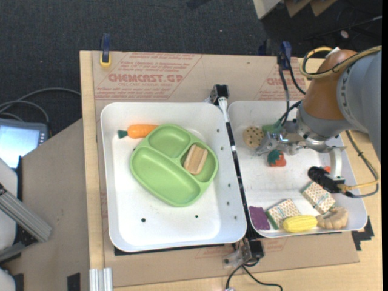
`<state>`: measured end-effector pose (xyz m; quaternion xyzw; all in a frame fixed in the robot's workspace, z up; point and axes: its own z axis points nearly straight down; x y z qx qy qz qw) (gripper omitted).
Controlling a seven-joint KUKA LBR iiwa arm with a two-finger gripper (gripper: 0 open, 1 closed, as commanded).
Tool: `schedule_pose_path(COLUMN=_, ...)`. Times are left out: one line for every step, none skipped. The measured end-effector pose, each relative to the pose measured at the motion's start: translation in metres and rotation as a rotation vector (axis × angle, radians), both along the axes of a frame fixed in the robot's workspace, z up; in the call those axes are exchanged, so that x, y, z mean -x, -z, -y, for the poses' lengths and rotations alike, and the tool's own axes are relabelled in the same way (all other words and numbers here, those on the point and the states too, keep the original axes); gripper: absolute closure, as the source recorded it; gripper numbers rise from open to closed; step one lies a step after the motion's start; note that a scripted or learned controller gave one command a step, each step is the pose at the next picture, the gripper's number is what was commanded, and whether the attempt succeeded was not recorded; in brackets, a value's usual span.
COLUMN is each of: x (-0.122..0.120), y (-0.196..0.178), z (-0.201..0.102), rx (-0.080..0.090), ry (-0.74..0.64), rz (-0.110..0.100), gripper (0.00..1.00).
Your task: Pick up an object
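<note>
Gripper point(274, 145) is hovering in the right bin point(285, 190) over a strawberry point(277, 158), at about twelve o'clock from it; I'm unable to tell its grip. I'm seeing a cookie point(253, 136) at its nine o'clock, corn point(300, 224) at six, a green plate point(173, 163) sitting in the left bin point(121, 211)
</note>
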<state>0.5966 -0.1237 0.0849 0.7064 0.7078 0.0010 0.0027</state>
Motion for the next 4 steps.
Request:
schedule_pose_path(x=0.001, y=-0.010, z=-0.001, rx=0.000, ry=0.000, rz=0.000, gripper=1.00)
schedule_pose_path(x=0.002, y=-0.010, z=-0.001, rx=0.000, ry=0.000, rz=-0.002, gripper=0.00)
schedule_pose_path(x=0.065, y=0.001, z=0.002, rx=-0.005, ry=0.005, rz=-0.013, gripper=0.00)
schedule_pose_path(x=-0.040, y=-0.001, z=0.027, rx=0.002, ry=-0.002, rz=0.005, gripper=0.00)
